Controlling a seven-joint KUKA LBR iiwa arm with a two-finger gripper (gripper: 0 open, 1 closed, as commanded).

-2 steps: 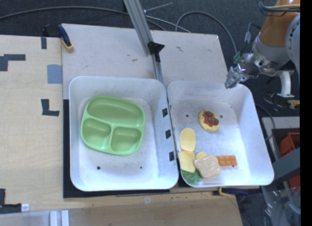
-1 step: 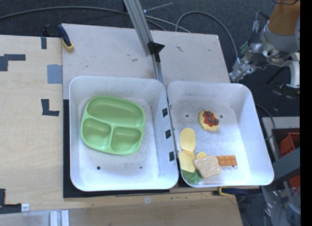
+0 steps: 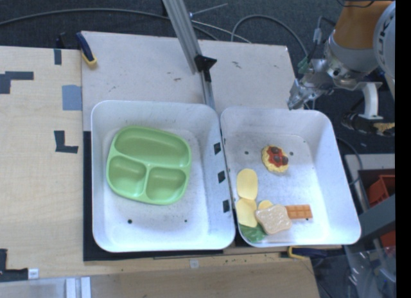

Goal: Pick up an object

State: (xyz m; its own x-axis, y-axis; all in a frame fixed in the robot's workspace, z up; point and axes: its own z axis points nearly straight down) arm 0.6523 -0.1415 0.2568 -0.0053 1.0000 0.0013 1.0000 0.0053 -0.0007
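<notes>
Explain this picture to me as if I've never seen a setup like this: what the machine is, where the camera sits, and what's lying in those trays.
One camera looks down at a slant on a workbench. The grey and orange machine at the upper right is a robot arm; its gripper, the two-finger claw at its tip, hangs just beyond the far rim of the right bin, with nothing visibly in it.

Two shallow white bins sit side by side. The left bin holds a green divided plate. The right bin holds toy food: a small pizza, two yellow slices, a slice of toast, an orange wafer and something green under the pile. The job is to pick one up; none is lifted yet.
</notes>
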